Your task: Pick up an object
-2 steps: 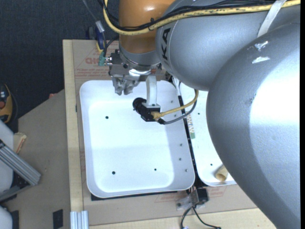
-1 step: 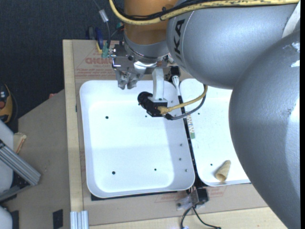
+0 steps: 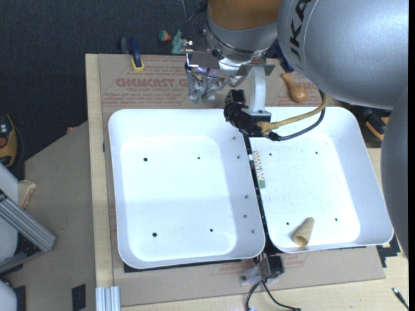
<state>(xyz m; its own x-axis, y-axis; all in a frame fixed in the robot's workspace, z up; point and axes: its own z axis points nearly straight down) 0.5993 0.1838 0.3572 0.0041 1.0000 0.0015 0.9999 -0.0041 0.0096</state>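
The gripper (image 3: 206, 89) hangs above the back edge of the bench, just past the far rim of the left bin (image 3: 123, 173), over the printed cardboard sheet (image 3: 149, 83). Whether it is open or closed cannot be told: its tips blur together against the cardboard, and nothing can be seen between them. Above it sits the orange band (image 3: 240, 8) of the arm (image 3: 350, 37), whose grey bulk fills the upper right corner. A black cable (image 3: 243, 118) with a tan lead loops from the wrist down over the seam between the two bins. The only loose object inside a bin is a small tan cone-shaped piece (image 3: 302, 231), lying near the front edge of the right bin (image 3: 363, 173), well apart from the gripper.
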